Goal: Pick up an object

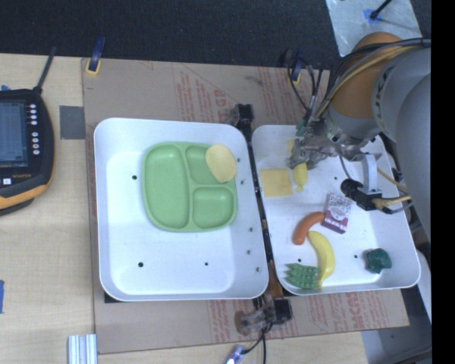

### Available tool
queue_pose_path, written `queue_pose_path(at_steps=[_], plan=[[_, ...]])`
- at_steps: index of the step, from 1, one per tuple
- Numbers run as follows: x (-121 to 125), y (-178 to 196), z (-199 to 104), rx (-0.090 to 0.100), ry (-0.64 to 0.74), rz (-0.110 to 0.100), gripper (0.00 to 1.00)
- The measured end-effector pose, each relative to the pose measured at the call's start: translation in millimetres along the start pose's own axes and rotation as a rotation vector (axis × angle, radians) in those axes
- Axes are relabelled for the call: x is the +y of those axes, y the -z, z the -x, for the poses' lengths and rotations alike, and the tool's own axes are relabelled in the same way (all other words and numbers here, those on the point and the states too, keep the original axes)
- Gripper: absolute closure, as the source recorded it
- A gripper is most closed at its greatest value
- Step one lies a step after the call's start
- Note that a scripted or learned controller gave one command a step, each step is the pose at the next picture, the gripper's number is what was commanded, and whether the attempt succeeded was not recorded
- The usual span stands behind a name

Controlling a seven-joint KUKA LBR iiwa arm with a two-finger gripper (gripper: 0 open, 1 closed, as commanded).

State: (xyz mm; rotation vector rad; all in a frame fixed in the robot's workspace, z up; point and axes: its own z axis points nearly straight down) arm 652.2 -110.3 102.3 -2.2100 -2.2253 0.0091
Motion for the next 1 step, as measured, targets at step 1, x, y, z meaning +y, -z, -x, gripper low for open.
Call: queue_pose_path(at_steps=[1], plan=[[-56.6,89.8,-31.5,0.002,-0.003,0.003,1.00]])
